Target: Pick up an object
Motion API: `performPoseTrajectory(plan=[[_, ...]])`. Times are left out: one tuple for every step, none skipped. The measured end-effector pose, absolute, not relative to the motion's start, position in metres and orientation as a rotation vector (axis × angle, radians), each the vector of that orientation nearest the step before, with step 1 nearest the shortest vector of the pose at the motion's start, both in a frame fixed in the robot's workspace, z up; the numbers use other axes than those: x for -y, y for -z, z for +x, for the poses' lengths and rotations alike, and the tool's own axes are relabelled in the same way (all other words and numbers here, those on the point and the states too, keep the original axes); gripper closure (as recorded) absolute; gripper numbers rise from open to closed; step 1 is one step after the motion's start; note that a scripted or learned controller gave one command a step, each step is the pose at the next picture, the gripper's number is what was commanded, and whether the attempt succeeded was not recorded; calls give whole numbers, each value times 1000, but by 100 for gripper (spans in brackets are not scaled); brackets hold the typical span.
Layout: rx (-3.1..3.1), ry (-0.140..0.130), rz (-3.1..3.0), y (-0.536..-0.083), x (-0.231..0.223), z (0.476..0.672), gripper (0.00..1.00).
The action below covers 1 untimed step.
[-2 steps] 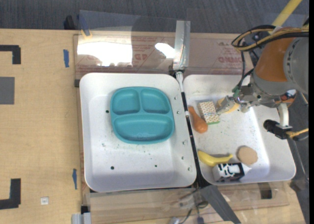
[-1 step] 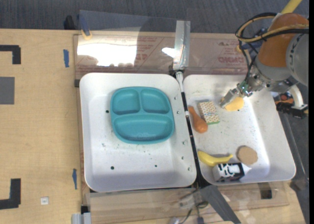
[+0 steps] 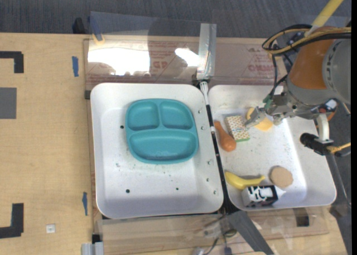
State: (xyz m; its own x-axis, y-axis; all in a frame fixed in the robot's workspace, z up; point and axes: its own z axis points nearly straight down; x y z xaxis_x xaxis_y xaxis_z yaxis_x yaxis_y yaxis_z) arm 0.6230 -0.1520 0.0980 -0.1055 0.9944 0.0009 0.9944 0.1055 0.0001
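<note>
The gripper (image 3: 257, 116) hangs low in the right bin (image 3: 312, 192), a yellow block (image 3: 266, 125) touching its tip (whether clamped, I cannot tell); the patterned card (image 3: 238, 126) lies just leftward.

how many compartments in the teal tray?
3. The teal tray in the left bin has two small compartments along its far side, left and right, and one wide compartment across the near side.

Arm (image 3: 334, 75) cut off at right edge; hand's (image 3: 257, 116) fingers too small to tell.
</note>
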Motion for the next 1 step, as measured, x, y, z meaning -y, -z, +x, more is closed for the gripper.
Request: performPoseTrajectory(plan=[[2689,6,-1641,-154,111,635,0]])
